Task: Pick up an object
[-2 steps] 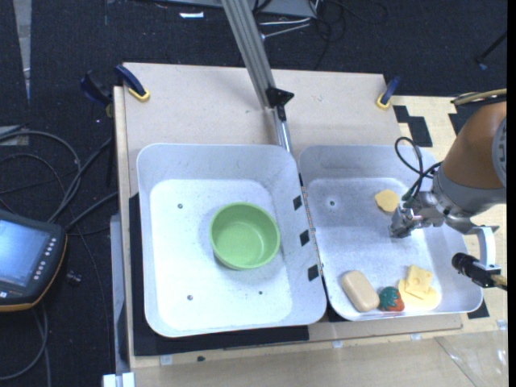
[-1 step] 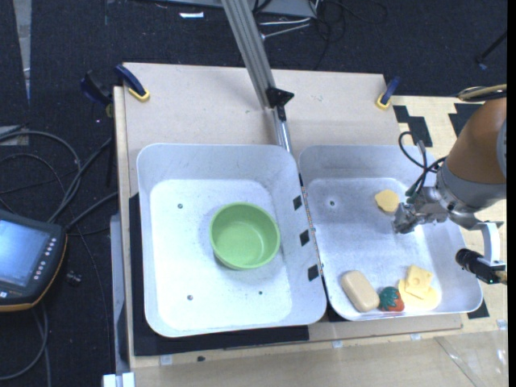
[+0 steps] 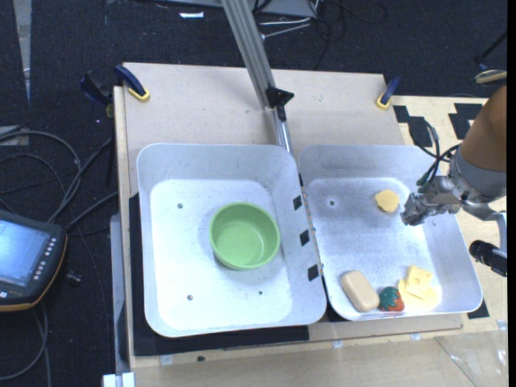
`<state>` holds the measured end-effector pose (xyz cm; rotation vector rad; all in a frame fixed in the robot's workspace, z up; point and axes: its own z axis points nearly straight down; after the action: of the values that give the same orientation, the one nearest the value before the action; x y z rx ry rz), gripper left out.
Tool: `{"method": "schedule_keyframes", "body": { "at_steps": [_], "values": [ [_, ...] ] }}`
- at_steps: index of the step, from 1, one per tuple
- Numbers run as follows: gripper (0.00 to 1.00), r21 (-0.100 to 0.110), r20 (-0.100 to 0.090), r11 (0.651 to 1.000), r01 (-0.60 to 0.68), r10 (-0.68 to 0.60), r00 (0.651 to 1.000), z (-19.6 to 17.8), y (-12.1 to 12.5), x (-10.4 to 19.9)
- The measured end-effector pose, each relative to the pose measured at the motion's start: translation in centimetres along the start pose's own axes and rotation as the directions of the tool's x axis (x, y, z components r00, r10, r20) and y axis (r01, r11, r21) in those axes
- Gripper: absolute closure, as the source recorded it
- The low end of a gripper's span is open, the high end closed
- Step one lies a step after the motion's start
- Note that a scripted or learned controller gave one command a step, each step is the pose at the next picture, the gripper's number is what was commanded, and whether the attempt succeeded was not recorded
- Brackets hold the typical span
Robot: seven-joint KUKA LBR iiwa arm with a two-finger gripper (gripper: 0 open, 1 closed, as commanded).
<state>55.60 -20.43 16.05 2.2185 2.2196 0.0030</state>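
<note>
My gripper [image 3: 414,214] hangs low over the right bin [image 3: 347,168], near its right side, just right of a small yellow piece [image 3: 388,201]. Nothing shows between its fingers. At the bin's front lie a tan oblong piece [image 3: 359,289], a small red and green object [image 3: 391,299] and a pale yellow flat piece [image 3: 419,287]. A green bowl [image 3: 244,235] sits in the middle of the left bin [image 3: 161,216].
A slanted metal pole [image 3: 254,51] runs from the top down to the gap between the bins. Blue and yellow clamps [image 3: 131,83] [image 3: 388,93] hold the board's far corners. A pendant with a screen [image 3: 24,256] lies on the floor at left.
</note>
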Motion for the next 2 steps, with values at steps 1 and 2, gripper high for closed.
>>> {"method": "schedule_keyframes", "body": {
  "at_steps": [1, 2],
  "values": [
    [1.0, -0.001, 0.0, 1.0, 0.0, 0.0, 1.0, -5.3, 0.1, 0.0],
    [1.0, 0.002, -0.002, 1.0, 0.003, -0.003, 1.0, -6.3, 0.1, 4.5]
  ]
}}
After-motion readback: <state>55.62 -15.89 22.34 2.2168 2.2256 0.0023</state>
